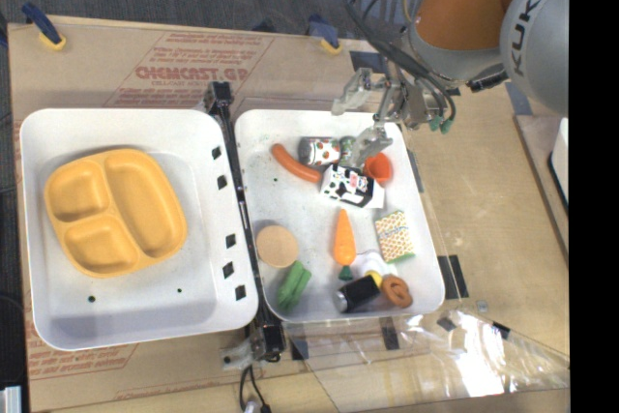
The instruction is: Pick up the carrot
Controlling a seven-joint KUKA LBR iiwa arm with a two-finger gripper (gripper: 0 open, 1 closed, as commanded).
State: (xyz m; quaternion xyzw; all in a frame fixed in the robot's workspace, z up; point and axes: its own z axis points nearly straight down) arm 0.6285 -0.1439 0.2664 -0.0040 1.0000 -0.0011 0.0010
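The carrot [344, 237] is a small orange cone lying in the middle of the right bin [253, 198], tip pointing toward the back. My gripper [366, 117] hangs over the bin's back right corner, well behind the carrot. It is open, with one finger [351, 93] out to the left and the other reaching down by a small can [319, 150] and a red tomato [378, 167]. Nothing is between the fingers.
Around the carrot lie a black-and-white patterned box [348, 186], a sausage [295, 164], a waffle-patterned block [394, 235], a tan disc [278, 246], a green vegetable [294, 284], a black item [360, 293] and a brown ring [395, 290]. The left bin [39, 305] holds a yellow divided plate [114, 208].
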